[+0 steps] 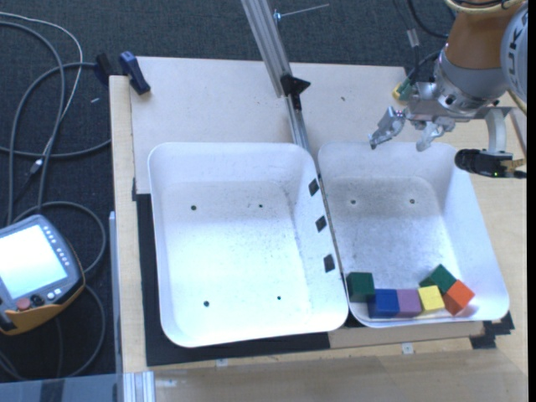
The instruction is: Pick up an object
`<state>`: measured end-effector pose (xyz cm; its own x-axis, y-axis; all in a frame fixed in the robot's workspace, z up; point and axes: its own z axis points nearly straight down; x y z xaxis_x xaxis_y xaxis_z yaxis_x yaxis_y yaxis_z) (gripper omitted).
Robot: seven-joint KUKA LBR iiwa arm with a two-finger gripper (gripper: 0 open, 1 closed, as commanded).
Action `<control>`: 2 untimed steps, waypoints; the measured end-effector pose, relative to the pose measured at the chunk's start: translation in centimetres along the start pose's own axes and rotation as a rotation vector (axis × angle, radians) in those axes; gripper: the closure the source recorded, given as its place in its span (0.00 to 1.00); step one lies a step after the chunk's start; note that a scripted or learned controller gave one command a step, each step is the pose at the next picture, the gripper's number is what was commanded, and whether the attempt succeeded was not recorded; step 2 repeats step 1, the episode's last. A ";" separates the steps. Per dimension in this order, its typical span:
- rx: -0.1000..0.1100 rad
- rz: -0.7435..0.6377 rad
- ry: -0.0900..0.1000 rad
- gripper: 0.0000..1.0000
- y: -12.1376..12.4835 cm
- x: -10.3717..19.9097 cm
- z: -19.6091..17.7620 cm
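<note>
The approach step is judged to be in hand: nothing is held, and the pincer (403, 134) is seen spread open above the far rim of the right bin (473, 212). A descent toward that bin's near edge is called for next. The left bin (167, 224) is seen bare. Along the right bin's near wall a row is found: dark green cube (361, 286), blue cube (386, 301), purple cube (408, 301), yellow cube (430, 297), green cube (440, 276) and orange cube (459, 296).
</note>
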<state>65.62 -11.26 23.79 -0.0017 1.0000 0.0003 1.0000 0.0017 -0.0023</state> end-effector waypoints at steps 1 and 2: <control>-0.008 0.003 -0.002 0.00 -0.5 -2.2 -3.4; -0.008 0.003 -0.002 0.00 -0.5 -2.2 -3.4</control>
